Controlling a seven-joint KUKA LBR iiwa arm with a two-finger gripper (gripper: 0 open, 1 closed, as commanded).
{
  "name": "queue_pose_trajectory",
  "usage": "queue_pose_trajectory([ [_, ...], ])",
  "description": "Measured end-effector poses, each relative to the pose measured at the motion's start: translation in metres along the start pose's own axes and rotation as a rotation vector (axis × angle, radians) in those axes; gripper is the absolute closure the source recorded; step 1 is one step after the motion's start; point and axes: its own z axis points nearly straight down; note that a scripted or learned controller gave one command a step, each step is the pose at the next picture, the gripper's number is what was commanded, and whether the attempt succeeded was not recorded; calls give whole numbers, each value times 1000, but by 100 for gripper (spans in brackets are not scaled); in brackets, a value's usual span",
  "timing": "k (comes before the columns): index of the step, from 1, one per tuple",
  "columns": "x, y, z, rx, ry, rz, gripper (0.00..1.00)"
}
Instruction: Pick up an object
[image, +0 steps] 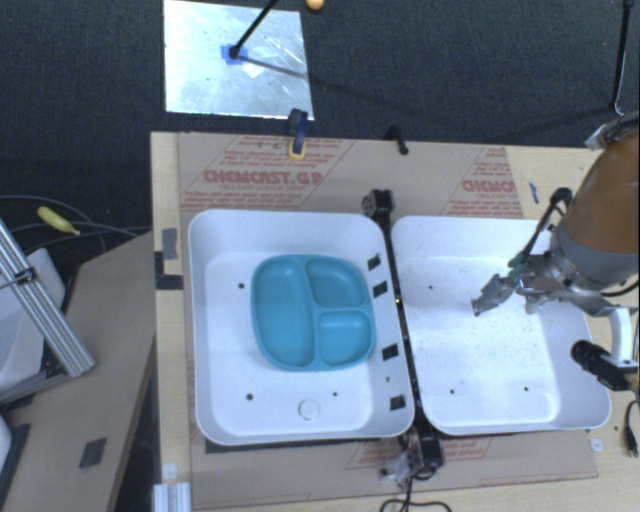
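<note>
Lying in the left bin: blue tray (312, 312), a smooth plastic plate with rounded corners and three compartments, one large on its left side and two smaller ones on its right.
Tray long axis: runs roughly from the far edge of the bin toward the near edge, tilted slightly, with the far end leaning left.
Tray position: around the middle of the left bin, its right edge near the wall that this bin shares with the right bin.
Left bin (225, 400): shallow, white, matte plastic with rounded corners; small dark dots mark its floor, and a faint round mark sits just below the tray.
Right bin (500, 415): same white shallow shape, its floor lightly speckled with dark flecks.
Gripper (490, 297): grey metal, hanging over the right bin and well apart from the tray, pointing toward the divider between the bins; whether it is spread or closed I cannot tell, and nothing is visibly between its tips.
Arm (605, 215): bulky, with an orange-brown band, reaching in past the right bin's far side.
Bench (440, 175): flat brown cardboard with red printed lettering, lying under both bins.
</note>
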Motion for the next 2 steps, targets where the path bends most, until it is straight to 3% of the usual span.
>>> queue_pose_trajectory([
  [1,-38,-34,112,0,-1,6,0],
  [2,-21,10,108,-4,-1,-4,0],
])
